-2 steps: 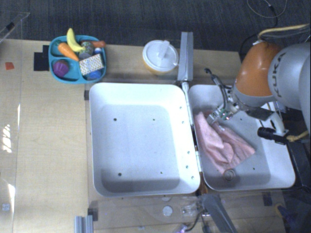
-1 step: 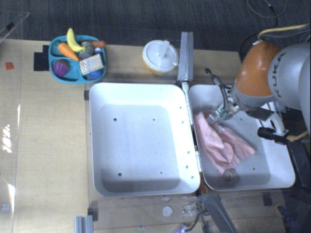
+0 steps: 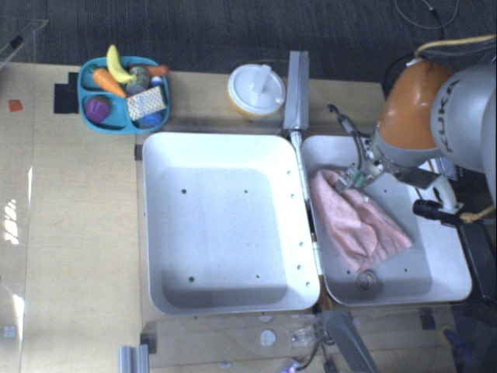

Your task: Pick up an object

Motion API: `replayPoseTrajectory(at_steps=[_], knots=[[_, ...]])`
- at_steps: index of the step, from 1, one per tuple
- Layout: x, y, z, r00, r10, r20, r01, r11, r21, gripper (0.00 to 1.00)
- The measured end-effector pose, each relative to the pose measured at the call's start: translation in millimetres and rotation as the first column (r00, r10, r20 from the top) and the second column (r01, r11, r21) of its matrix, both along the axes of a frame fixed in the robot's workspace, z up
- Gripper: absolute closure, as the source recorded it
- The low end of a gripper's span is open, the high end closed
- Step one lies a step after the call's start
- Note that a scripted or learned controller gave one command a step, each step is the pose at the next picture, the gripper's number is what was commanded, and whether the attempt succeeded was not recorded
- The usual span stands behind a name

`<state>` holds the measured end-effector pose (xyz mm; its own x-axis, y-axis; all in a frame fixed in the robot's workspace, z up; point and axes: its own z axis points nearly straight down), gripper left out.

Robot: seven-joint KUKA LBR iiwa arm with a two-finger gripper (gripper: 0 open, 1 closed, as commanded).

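A pink cloth lies crumpled in the right bin, spread from the bin's upper left toward its middle. My gripper is low over the cloth's upper edge, touching or nearly touching the fabric. The grey arm with its orange band comes in from the right above it. A small round grey object rests near the right bin's front wall, just below the cloth.
The left bin is next to the right one, split by a metal divider. On the bench behind sit a white lidded cup and a blue tray of toy food.
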<state>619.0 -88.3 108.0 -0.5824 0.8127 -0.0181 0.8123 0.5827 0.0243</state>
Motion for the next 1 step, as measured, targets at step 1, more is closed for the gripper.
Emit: replayPoseTrajectory(at_steps=[1], knots=[[0.0, -0.5, 0.2, 1.000, 0.000, 0.000, 0.000, 1.000, -0.001, 0.00]])
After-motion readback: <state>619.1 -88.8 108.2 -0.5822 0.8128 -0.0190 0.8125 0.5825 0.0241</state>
